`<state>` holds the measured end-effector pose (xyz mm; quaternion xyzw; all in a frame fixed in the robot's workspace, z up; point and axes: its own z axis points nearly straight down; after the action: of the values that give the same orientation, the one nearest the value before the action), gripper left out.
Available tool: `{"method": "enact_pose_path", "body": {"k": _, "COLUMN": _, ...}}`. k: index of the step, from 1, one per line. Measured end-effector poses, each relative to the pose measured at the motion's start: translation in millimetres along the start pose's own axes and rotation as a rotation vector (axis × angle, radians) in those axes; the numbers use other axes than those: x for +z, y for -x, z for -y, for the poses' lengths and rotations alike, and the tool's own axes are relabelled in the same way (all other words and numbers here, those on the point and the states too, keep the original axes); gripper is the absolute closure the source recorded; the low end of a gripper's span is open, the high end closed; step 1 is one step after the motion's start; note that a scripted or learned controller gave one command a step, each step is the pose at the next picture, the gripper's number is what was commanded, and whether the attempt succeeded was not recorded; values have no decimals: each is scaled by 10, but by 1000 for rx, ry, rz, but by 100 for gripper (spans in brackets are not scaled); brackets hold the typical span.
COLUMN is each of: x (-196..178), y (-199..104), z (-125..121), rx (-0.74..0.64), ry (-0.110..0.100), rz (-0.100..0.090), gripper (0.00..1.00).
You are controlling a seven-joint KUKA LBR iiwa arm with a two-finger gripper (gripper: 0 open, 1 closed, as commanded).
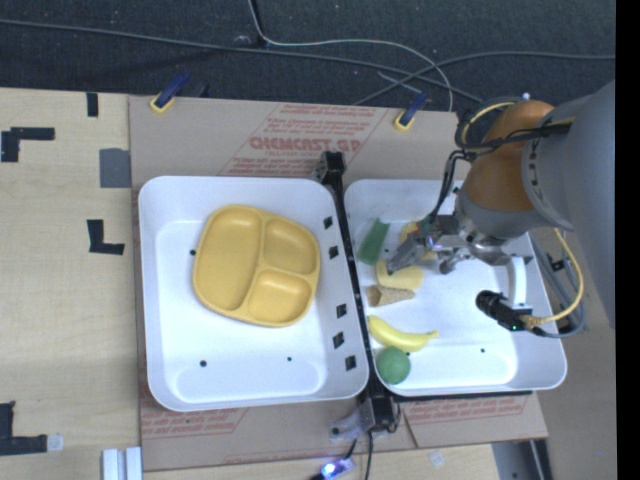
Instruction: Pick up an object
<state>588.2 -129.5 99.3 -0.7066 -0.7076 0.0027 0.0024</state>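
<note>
Right bin [500,368] — contents, working outward from the gripper [418,253]:

- Pale tan pieces [398,280], clustered just below and left of the gripper, near the bin's left wall; whether any piece is touched cannot be told.
- Green flat block [374,239], tilted, close against the divider, just left of the gripper.
- Yellow banana [400,334], lying below the tan pieces.
- Green round fruit [394,366], touching the banana's lower edge, in the bin's bottom-left corner.

Gripper: low over the bin's upper left area; whether the jaws are apart or together cannot be told.

Left bin [170,368] — yellow compartment plate [256,265], upper middle.

Tabletop [60,298] — cardboard sheet [300,138] under both bins.
</note>
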Motion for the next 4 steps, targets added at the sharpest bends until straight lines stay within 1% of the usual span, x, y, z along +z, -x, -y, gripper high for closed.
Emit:
{"method": "enact_pose_path", "body": {"k": 1, "x": 142, "y": -2, "z": -6, "rx": 0, "ry": 6, "rz": 1, "gripper": 0}}
{"method": "enact_pose_path", "body": {"k": 2, "x": 8, "y": -12, "z": -29, "rx": -2, "ry": 13, "rz": 0, "gripper": 100}}
{"method": "enact_pose_path", "body": {"k": 3, "x": -558, "y": -59, "z": 48, "rx": 0, "ry": 11, "rz": 0, "gripper": 100}}
{"method": "enact_pose_path", "body": {"k": 4, "x": -1049, "y": 8, "z": -29, "rx": 0, "ry": 11, "rz": 1, "gripper": 100}}
